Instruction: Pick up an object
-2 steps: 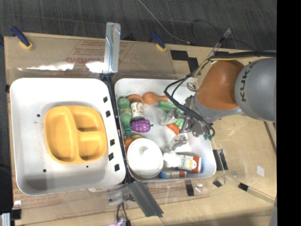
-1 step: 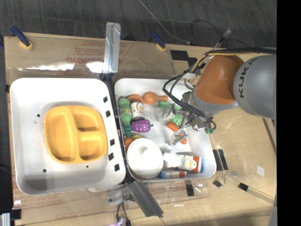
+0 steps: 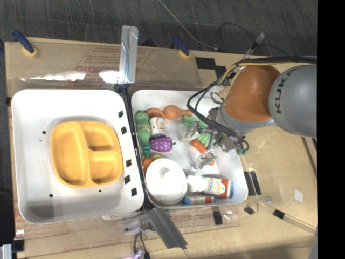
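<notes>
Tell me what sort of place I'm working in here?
Probably a robot lab bench for pick-up trials: two white bins taped to cardboard, a yellow tray in the left one, toy food and a white bowl in the right, under the arm.

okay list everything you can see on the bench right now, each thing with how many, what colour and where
White bins: two, white, side by side on the bench.
Divided tray: one, yellow, in the left bin.
Bowl: one, white, near front of the right bin.
Toy grapes: one bunch, purple, right bin, just behind the bowl.
Green pieces: a few, green, along the right bin's left wall.
Small can: one, white and red, beside the green pieces.
Orange piece: one, orange, at the back of the right bin.
Bottle: one, white with red and yellow label, lying at the front right.
Marker: one, blue and red, along the front wall.
Arm: one, grey with orange band, over the right bin.
Pincer: one, dark, low in the right bin.
</notes>
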`<state>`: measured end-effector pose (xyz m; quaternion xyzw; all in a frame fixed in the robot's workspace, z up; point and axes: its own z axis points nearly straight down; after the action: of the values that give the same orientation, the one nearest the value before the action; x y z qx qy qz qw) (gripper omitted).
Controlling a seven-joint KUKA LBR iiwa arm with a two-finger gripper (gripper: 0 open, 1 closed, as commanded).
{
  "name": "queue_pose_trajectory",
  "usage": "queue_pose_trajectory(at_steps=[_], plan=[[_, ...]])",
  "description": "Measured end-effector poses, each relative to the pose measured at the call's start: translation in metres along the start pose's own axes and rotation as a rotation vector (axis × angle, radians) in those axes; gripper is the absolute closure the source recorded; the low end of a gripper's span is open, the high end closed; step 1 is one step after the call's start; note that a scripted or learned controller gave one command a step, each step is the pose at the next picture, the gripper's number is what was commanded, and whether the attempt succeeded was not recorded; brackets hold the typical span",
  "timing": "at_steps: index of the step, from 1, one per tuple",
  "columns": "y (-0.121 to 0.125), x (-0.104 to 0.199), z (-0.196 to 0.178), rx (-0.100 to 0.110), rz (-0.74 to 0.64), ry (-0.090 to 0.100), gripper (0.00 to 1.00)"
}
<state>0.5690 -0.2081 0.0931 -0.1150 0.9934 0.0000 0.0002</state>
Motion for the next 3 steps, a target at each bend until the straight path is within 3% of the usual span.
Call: queue_pose_trajectory(at_steps=[1,2,3], plan=[[0.001,-0.002,-0.011,0.001,-0.006,-0.003,1.0],[0.001,-0.002,-0.011,0.001,-0.007,-0.003,0.0],[-0.001,-0.003,0.0,0.0,0.01,-0.001,0.0]])
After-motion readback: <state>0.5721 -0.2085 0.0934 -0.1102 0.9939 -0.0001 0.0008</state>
